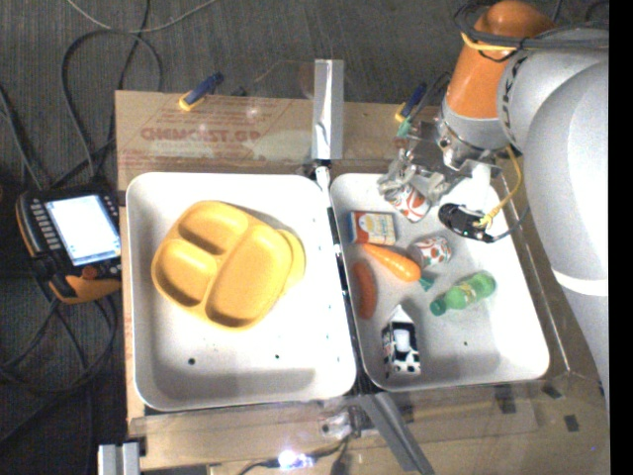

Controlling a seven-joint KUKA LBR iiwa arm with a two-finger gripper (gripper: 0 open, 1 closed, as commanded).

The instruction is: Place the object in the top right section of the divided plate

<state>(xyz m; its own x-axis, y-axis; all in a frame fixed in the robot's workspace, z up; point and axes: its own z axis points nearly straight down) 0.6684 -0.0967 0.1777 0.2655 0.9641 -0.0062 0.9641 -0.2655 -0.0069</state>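
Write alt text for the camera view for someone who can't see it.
A grey robot arm's gripper hovers over the back of the right bin, above a carrot, green bottle, small carton and other toy groceries. The left bin holds a yellow divided plate.

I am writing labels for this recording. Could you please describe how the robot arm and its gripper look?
The arm is bulky, rounded and light grey, with an orange band above the wrist. The gripper is small, made of bare silvery metal. A thin yellow cable loops beside it.
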